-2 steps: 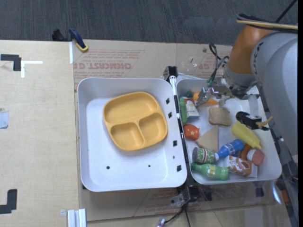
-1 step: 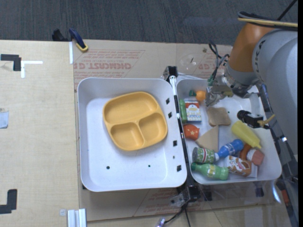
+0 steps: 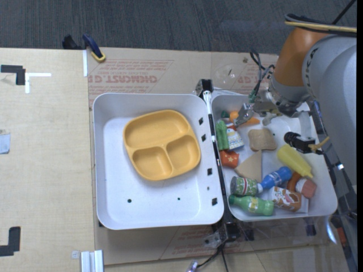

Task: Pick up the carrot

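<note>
The gripper (image 3: 248, 114) was seen lowered into the far left part of the right bin (image 3: 324, 207), hung from the grey arm (image 3: 334, 67) with its orange band (image 3: 298, 58). Whether anything was clamped by it could not be told from this view. A small orange piece, taken to be the carrot (image 3: 253, 120), was seen just beside the gripper tip, touching or nearly touching it; contact could not be confirmed. Another small orange bit (image 3: 233, 115) was seen to its left, near the bin's far left corner. A tan bread-like piece (image 3: 261, 139) lay just below the gripper, and a green bottle (image 3: 221, 135) stood along the bin's left wall with a red tomato-like item (image 3: 229, 159) nearer the camera. A yellow bottle (image 3: 295, 161) was found toward the right side, with a blue bottle (image 3: 275, 178), a green can (image 3: 245, 185), a second green bottle (image 3: 251, 205) and a red-capped sauce bottle (image 3: 290, 196) crowded along the near edge. In the left bin (image 3: 108, 203) a yellow divided plate (image 3: 161, 144) was placed, tilted slightly, well apart from the gripper. Both bins were set on cardboard (image 3: 136, 75) over the pale wooden surface (image 3: 39, 180).
</note>
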Robot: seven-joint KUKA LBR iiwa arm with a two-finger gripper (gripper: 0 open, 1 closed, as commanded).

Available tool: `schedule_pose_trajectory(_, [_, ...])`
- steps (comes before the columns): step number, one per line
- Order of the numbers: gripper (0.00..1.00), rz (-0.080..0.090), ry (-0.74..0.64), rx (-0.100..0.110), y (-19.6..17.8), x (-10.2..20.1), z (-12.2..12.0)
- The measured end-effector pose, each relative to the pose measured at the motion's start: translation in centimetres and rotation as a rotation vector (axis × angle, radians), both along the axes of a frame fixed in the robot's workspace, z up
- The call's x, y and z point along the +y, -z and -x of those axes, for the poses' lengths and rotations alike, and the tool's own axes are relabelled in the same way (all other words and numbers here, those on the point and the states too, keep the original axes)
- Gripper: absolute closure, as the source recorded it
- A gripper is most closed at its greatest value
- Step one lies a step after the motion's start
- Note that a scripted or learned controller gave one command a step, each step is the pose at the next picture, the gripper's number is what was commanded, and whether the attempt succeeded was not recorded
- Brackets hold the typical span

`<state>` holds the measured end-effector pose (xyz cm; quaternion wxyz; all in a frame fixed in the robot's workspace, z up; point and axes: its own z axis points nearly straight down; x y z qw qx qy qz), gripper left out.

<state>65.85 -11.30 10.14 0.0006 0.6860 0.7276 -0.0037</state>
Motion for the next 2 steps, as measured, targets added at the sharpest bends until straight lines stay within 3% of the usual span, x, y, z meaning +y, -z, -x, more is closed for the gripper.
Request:
schedule_pose_trajectory(1, [0.0, -0.007, 0.333, 0.028, 1.6, -3.9, 0.7])
schedule_pose_trajectory(2, [0.0, -0.006, 0.669, 0.036, 1.6, -8.4, 0.7])
